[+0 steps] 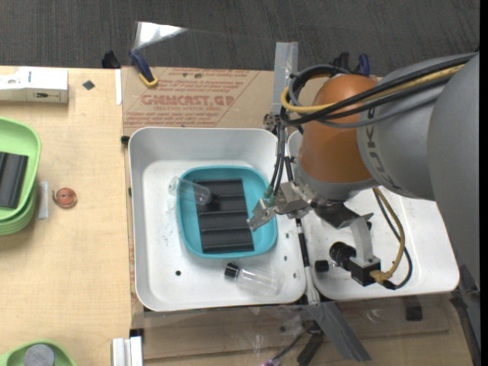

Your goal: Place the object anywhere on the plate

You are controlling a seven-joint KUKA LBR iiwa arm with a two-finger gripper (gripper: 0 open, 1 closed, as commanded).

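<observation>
Note that the gripper [261,213] hangs at the right rim of the teal plate [187,239]; you cannot tell whether it grips anything. A clear vial [254,279] lies on the left bin [145,204] floor, just off the plate; another vial [200,194] rests on the plate. Risk: descending here strikes the rim and shifts the plate.

My arm [396,120] reaches in from the right, orange band [343,128] above the wrist. My gripper [263,212] points left and downward, angled toward the near side.
</observation>
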